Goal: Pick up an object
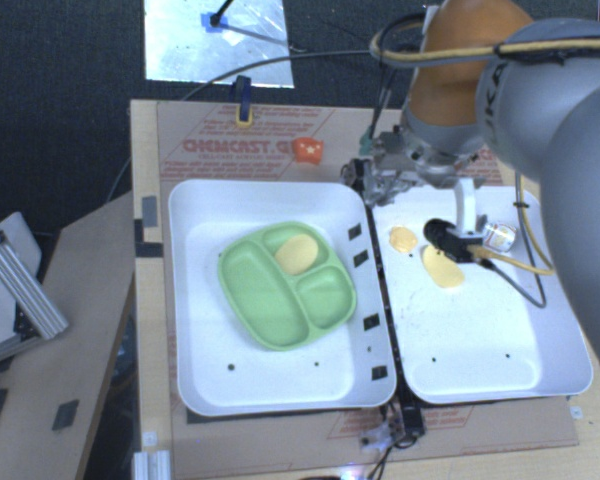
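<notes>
Over the far left corner of the right bin (500,338), where it meets the left bin (195,298), hangs the gripper (380,180); whether it is open or closed cannot be told. Near that corner of the right bin lie a small yellow piece (403,238) and, just beside it toward the near edge, a larger yellow piece (445,271). A green divided plate (270,303) sits in the middle of the left bin, with a yellow lump (298,254) in its far compartment.

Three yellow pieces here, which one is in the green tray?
The rounded yellow piece in the left bin, in the green divided tray's far compartment. The small yellow piece and the flat yellow piece lie on the right bin's floor.
</notes>
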Controlling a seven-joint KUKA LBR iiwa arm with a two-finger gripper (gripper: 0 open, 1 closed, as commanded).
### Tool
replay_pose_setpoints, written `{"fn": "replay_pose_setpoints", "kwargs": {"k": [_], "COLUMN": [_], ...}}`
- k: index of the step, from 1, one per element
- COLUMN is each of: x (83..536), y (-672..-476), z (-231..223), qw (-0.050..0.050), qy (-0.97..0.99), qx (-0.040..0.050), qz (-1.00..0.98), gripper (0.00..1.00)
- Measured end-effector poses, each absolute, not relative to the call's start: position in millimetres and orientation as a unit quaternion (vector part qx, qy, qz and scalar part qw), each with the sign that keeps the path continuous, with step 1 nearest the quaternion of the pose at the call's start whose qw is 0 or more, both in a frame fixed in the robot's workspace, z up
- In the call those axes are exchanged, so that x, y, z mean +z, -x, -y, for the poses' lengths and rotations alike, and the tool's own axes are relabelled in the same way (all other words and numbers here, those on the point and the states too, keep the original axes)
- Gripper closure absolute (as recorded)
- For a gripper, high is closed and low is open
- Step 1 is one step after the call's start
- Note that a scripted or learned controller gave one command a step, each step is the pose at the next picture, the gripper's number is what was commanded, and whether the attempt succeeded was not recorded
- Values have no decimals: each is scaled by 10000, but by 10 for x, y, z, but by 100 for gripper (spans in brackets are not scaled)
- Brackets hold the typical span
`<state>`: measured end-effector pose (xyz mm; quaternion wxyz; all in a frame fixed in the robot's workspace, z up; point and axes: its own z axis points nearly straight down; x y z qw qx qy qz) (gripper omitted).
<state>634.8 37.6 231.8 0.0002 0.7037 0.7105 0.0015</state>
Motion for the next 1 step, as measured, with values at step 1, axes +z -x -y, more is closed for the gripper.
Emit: {"fn": "replay_pose_setpoints", "kwargs": {"k": [1], "x": [2367], "y": [-6350], "z": [-860], "qw": [1], "qy": [-7037], "qx": [14], "qz": [-7105], "gripper": [100]}}
